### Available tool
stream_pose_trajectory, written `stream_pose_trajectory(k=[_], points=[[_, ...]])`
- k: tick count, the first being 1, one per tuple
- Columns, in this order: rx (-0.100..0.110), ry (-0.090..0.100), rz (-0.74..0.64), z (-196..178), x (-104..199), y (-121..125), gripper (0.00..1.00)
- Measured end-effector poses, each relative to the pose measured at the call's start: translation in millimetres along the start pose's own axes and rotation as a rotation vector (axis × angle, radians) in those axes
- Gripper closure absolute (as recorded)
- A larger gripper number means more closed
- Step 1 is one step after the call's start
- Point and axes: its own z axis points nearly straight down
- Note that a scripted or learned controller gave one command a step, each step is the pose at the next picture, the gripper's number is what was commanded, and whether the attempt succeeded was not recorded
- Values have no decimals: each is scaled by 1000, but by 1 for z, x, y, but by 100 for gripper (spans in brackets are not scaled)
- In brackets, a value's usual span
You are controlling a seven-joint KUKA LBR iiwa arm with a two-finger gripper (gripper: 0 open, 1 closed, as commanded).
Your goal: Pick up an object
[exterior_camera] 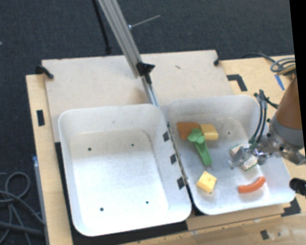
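gripper at 3 o'clock of right bin | finger state: cannot tell | red piece near, at 6 o'clock

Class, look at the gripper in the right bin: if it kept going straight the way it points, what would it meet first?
The gripper points left. Probably the green toy comes first, then the wall between the bins; depth is hard to judge.

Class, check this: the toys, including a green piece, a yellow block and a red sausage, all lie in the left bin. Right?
Not quite. The camera view shows the green piece, yellow block and red sausage in the right bin, not the left bin.
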Motion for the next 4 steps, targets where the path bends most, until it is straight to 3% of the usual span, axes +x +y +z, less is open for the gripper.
stream_pose_trajectory(k=[1, 2, 4], points=[[-5, -4, 2, 57, -1, 9, 0], [-13, -4, 8, 42, -2, 11, 100], [-10, -2, -6, -49, -14, 15, 100]])
